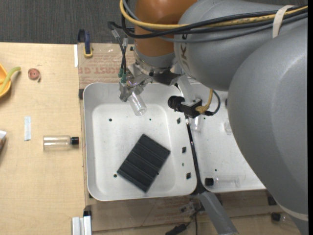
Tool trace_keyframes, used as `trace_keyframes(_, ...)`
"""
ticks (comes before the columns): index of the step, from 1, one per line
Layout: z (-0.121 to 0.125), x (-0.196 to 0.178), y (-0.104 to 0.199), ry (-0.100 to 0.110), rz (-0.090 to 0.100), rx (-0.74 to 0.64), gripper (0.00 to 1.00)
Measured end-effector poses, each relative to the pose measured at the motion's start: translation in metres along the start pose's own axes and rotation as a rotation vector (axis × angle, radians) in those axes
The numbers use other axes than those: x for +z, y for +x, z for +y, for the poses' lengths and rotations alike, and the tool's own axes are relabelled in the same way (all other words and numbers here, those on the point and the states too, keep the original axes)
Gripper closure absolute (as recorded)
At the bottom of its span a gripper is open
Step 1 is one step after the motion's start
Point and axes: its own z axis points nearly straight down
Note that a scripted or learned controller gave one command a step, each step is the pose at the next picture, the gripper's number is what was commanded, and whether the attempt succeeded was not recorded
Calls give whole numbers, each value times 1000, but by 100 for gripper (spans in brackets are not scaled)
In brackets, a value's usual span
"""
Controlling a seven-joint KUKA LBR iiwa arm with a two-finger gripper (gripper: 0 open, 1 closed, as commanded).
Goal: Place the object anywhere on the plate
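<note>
In the camera view, the gripper (131,93) hangs over the left bin (98,146), near its back wall; I cannot tell its finger state. A dark ribbed plate (144,162) lies flat in that bin.

Before me, a light wooden table (39,180) carries two shallow white bins side by side, the left bin (90,146) and the right bin (230,180) touching along one rim. On the bare wood left of them lie a clear bottle with a black cap (59,141), a small red disc (33,74) and a pale strip (27,129).
</note>
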Motion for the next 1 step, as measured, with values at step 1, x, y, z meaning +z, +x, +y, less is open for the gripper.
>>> trace_keyframes(1,18,-199,-48,-1,0,-172,100)
